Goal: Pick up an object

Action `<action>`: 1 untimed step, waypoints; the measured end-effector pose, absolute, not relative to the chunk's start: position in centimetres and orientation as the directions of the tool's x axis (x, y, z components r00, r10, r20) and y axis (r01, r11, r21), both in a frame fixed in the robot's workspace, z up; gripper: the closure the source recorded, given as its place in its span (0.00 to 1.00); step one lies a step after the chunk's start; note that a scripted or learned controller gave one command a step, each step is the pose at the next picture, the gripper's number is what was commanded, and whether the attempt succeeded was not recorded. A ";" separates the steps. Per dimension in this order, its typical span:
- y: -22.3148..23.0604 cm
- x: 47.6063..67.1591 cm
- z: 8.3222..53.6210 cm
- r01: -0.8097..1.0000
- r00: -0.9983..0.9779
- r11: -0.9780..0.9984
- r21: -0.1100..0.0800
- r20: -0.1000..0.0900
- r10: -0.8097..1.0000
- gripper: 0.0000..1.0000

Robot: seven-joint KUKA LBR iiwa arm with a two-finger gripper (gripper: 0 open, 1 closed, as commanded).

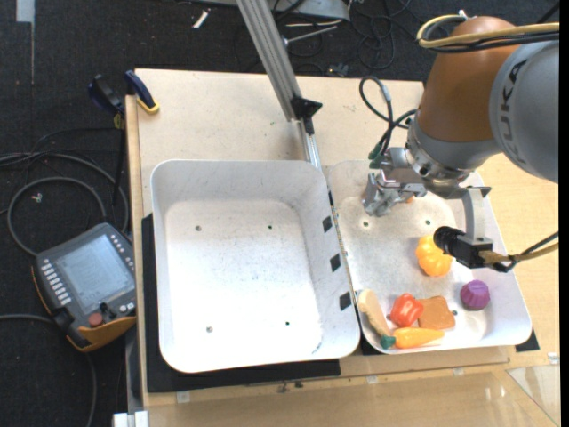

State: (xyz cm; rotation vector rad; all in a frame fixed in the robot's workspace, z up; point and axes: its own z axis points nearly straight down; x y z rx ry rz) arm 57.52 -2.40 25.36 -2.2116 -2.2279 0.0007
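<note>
My gripper [380, 199] hangs over the far left part of the right bin [373, 247], above bare white floor. Nothing shows beneath or in it. The objects lie toward the bin's near side: a yellow pepper [432, 258] to the gripper's right and nearer, a purple ball-like item [475, 294] by the right wall, a red pepper [405, 310], an orange-brown block [436, 313], an orange carrot [418, 336] and a pale beige long item [373, 312] along the near left corner.
The left bin [240, 256] sits beside the right one, sharing a raised middle rim [336, 247]. A slanted aluminium bar [271, 47] rises behind the bins. A teach pendant [86, 278] lies on the floor at the left.
</note>
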 end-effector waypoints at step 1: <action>1.8 55.0 24.0 1.000 -0.007 0.007 -0.004 0.001 1.000 1.00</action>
